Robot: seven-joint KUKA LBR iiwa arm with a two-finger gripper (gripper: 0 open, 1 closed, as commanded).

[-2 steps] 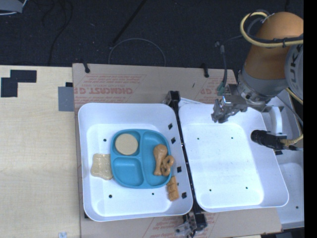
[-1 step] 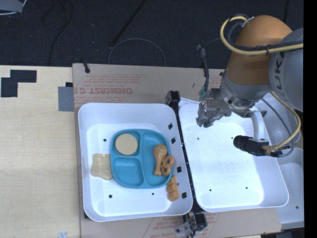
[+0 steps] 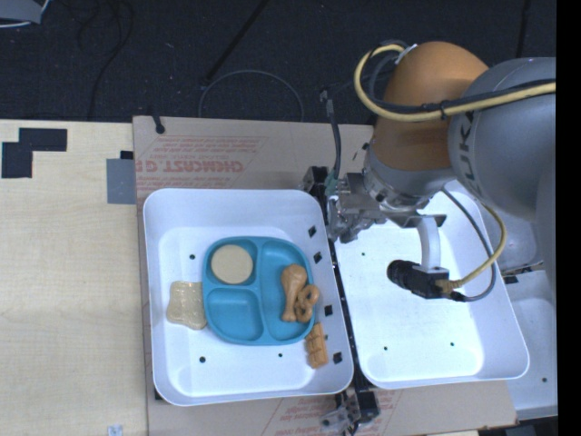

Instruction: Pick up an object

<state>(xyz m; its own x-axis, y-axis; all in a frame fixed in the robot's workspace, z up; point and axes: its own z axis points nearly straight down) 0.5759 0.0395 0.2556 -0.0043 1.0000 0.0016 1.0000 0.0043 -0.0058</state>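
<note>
The left bin (image 3: 172, 371) holds a blue divided plate (image 3: 238, 318). On the plate lie a round tan biscuit (image 3: 231, 263), a tan drumstick (image 3: 293, 289) and a small pretzel (image 3: 310, 298). A pale slice of toast (image 3: 186, 304) rests against the plate's left edge, and a brown ridged piece (image 3: 316, 345) lies off its lower right corner. My gripper (image 3: 343, 214) hangs over the wall between the two bins, near their far end, above and right of the plate. Nothing shows between its fingers.
The grey arm with its orange band (image 3: 427, 107) covers the far part of the right bin (image 3: 436, 352). A black fitting on a cable (image 3: 416, 277) hangs from the arm over that bin's middle. Cardboard lies under both bins.
</note>
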